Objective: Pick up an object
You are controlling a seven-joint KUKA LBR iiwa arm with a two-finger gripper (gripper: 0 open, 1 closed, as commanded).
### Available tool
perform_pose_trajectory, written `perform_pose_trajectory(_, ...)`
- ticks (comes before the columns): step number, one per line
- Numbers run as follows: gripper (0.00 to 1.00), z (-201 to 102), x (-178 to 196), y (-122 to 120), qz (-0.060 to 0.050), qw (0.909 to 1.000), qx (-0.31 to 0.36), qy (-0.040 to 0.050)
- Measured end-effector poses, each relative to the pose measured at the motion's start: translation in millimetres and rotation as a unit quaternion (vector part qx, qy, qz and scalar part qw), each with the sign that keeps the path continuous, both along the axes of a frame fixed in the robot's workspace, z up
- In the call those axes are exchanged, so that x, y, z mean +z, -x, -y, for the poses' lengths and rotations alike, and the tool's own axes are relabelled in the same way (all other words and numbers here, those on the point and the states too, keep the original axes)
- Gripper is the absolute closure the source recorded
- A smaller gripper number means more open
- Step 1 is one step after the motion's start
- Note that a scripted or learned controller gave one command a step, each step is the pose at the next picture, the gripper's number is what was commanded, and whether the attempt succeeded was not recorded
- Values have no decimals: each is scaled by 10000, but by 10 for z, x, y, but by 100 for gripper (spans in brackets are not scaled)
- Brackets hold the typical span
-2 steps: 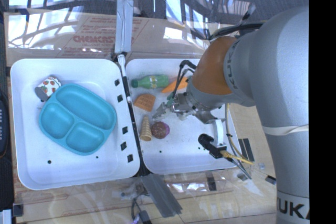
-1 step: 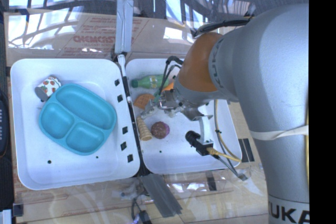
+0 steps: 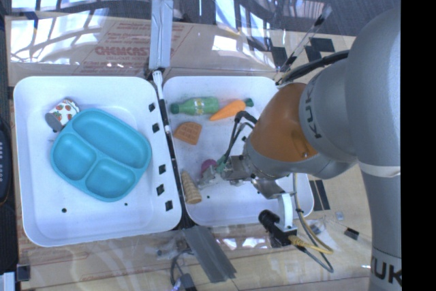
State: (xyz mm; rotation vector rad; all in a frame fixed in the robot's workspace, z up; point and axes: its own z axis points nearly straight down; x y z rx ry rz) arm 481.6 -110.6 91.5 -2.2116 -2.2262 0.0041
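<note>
Hand [image 3: 210,176] low in the right bin [image 3: 225,211], centre frame, beside a purple object [image 3: 208,165]; grip unclear, cannot tell. Ridged cone [image 3: 191,187] just left, tan wedge [image 3: 188,132] above, green bottle [image 3: 195,105] and carrot [image 3: 230,109] near the top. Blue divided plate [image 3: 101,153] in the left bin [image 3: 34,167]. "KUKA" on the arm [image 3: 340,126]; red "CHEMCAST" upper left.

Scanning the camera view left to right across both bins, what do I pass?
Patterned ball → blue divided plate → bin divider → orange wedge → green bottle → carrot → arm's orange band.
</note>
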Motion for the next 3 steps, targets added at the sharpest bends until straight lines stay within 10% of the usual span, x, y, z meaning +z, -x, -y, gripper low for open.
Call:
perform_pose_trajectory(1,0,-91,-1,-621,9,10000,16,-1)
perform_pose_trajectory(2,100,-88,93,-617,-3,10000,32,-2)
perform_pose_trajectory(3,100,-215,1523,-611,59,10000,10,7)
